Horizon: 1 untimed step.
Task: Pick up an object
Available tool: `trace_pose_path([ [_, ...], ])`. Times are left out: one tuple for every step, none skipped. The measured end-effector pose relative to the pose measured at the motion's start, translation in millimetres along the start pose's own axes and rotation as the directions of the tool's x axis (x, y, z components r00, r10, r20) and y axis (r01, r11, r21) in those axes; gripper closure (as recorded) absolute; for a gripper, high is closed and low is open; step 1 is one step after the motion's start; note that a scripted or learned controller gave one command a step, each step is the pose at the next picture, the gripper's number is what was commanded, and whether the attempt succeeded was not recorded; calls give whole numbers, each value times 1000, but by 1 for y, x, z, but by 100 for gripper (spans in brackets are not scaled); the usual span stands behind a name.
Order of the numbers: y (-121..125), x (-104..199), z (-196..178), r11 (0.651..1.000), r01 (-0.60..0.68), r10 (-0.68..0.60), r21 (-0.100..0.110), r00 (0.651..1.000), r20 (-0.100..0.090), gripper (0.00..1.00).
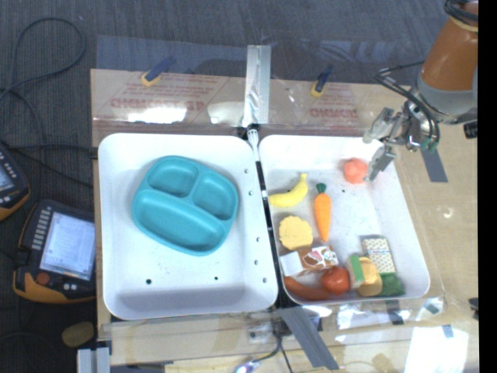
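Two white bins (109, 208) sit on dark carpet. Gripper (382, 142) hangs above right bin's far corner, fingers spread, holding nothing, orange ball (355, 170) just beside.

Arm: I reached in from the upper right of the frame, my orange band near the top right corner and the grey wrist just below it.
Wrist: it pointed down and to the left.
Gripper (379, 148): it sat right of centre in the upper half of the frame.
Fingers (380, 162): I held them spread apart, with nothing between them.
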<state>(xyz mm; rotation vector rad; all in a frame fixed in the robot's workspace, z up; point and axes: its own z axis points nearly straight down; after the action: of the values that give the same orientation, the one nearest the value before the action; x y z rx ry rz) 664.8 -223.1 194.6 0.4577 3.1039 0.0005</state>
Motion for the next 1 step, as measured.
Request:
trace_pose_path([
  [0,2,-25,981,-192,192,1,981,1,0],
])
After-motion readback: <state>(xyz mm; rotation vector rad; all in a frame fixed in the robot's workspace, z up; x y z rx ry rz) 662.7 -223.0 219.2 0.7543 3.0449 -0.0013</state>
